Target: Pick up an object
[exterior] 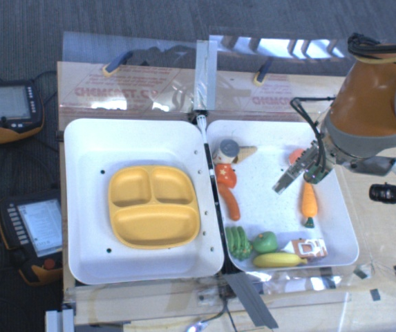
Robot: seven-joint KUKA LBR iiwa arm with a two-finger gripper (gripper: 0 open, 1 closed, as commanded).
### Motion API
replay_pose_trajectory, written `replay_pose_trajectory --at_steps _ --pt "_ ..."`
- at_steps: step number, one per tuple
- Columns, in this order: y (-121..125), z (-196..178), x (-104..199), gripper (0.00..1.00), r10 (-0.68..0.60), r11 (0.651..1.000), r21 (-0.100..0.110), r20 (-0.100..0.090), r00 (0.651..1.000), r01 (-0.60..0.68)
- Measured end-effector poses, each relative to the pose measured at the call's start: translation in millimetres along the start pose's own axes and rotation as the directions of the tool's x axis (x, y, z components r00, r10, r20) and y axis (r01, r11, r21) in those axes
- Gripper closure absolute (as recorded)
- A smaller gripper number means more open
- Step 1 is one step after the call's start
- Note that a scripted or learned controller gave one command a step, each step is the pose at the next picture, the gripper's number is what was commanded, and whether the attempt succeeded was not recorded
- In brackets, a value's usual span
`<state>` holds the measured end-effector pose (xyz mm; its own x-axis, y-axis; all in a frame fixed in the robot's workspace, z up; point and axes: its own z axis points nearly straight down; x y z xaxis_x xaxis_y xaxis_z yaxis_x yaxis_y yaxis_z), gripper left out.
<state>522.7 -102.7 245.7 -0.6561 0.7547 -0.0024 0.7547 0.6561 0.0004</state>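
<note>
My gripper hangs over the right part of the right bin, with its fingers apart and nothing between them. An orange carrot lies just below and right of the fingers. Behind the gripper a small red-orange piece peeks out. Along the bin's left side lie a grey-topped cone toy, a red vegetable and an orange-red sausage shape. Near the front edge are a green pepper, a round green piece, a banana and a small orange-and-white toy.
The left bin holds a yellow divided plate. The arm's orange band and grey wrist overhang the right bin's far right corner. Two handheld pendants lie on the floor at left.
</note>
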Motion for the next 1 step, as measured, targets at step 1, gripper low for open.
replay_pose_trajectory --at_steps 1 --pt "-20.2 11.1 -59.8 1.00 -0.174 0.985 0.002 0.000 0.985 0.174"
